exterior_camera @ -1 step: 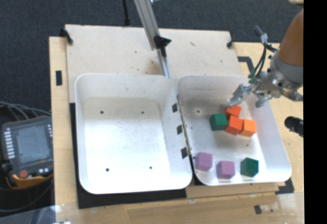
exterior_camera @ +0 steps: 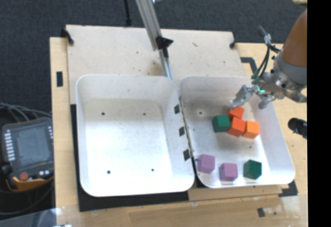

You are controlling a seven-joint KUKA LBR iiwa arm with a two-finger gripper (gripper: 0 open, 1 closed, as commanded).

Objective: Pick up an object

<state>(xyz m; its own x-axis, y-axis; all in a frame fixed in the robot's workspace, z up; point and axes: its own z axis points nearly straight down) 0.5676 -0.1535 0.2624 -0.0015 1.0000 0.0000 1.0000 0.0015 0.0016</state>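
the gripper [exterior_camera: 247,95] hangs over the right bin [exterior_camera: 274,140], near its far right corner, just above a tight cluster: a green cube [exterior_camera: 221,123] and three orange cubes [exterior_camera: 243,124] touching each other. whether it is apart or together, i cannot tell. nothing shows between its tips. likely risk: the cubes are packed so closely that a descent could land on a top or nudge neighbours aside. two purple cubes [exterior_camera: 217,167] and another green one [exterior_camera: 252,169] sit along the near edge.

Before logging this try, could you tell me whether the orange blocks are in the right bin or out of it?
In. The orange blocks lie clustered on the right bin's floor, beside a green block, inside its rim.
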